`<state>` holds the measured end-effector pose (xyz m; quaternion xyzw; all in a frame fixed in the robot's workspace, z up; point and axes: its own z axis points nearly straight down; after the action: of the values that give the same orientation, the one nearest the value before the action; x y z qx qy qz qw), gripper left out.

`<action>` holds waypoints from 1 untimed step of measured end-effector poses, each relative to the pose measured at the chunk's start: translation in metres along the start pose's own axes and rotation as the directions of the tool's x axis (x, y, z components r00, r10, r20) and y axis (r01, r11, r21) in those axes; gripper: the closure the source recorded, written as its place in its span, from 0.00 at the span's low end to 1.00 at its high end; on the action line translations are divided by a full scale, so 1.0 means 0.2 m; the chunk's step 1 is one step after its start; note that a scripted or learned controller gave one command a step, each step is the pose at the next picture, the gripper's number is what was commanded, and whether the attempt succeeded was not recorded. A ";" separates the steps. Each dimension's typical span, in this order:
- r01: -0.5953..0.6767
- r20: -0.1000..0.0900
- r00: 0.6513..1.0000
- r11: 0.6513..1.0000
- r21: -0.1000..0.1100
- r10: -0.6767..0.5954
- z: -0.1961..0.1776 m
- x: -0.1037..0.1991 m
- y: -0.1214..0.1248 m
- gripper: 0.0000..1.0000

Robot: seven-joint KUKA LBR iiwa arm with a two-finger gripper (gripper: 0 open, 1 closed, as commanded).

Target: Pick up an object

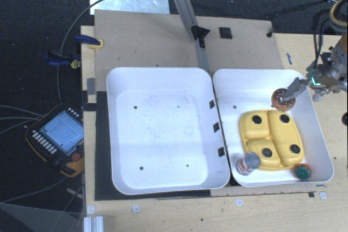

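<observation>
1. Camera view: gripper (295, 87) reaches in over the right bin (321, 141), its tip right at the brown round object (282, 98); finger spread — cannot tell.
2. Yellow tray (272, 139) lies just below it; green ball (302, 171) and grey knob (249, 161) farther below.

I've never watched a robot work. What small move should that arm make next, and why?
Probably lower a little onto the brown round object. The gripper sits just beside it at the right bin's far edge, and nothing shows between its fingers yet.
</observation>
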<state>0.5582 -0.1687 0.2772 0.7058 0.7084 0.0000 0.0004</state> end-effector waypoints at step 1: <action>0.000 0.000 1.000 1.000 -0.001 0.000 0.00 0.00 0.00 0.00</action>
<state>0.5585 -0.1687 0.2778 0.7057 0.7085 0.0003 0.0009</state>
